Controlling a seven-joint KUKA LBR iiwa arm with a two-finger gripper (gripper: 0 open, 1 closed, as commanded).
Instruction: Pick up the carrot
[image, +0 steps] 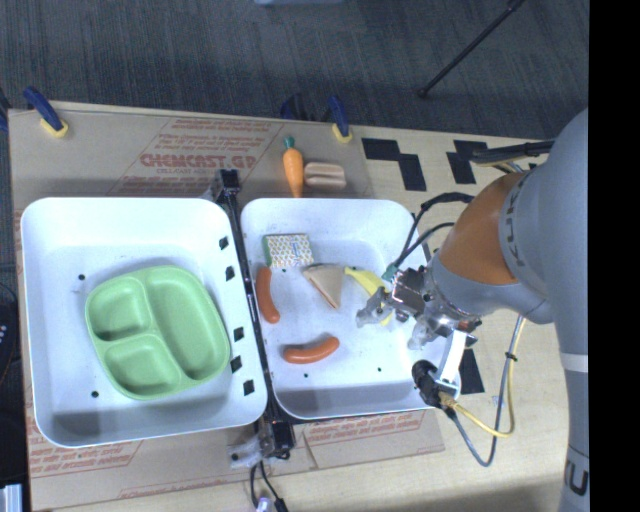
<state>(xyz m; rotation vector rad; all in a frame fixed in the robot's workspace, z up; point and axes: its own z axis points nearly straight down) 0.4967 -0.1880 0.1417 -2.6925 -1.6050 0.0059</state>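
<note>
The carrot (292, 170), orange with a green top, lies on the cardboard just behind the right bin (400, 215), outside both bins. My gripper (378, 313) hangs low over the right side of the right bin, close to a yellow banana (365, 279). It is far from the carrot, toward the front right of it. Nothing shows in its grasp.
A tan bun (325, 177) lies right beside the carrot. The right bin holds a speckled square block (287, 250), a sandwich wedge (325, 286) and two sausages (267, 296) (310, 349). A green divided plate (155, 330) sits in the left bin (45, 230). Blue clamps (340, 120) grip the bench's back edge.
</note>
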